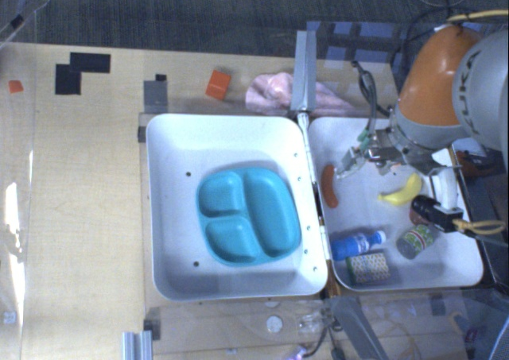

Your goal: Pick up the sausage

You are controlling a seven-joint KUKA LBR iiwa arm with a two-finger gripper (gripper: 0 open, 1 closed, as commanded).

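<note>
Sausage, short, reddish-brown [329, 185]: lying in the right of 2 shallow white bins [469, 271], against its left wall. Not yet lifted. Two-finger metal gripper [351, 161]: placed just above and to the right of the sausage, nothing seen between its fingers; their spread cannot be told. Other contents of the right bin: 1 yellow banana [402, 190], 1 blue bottle [357, 244], 1 small jar [415, 241]. Left bin [171, 191]: 1 blue 3-compartment tray [247, 215]. Remaining: descent, closing, lift.

The gripper [355, 156] hangs over the right bin [469, 271] just beside the sausage [328, 185] — near a banana [402, 191] — while a blue tray [246, 215] fills the left bin [171, 191].
</note>
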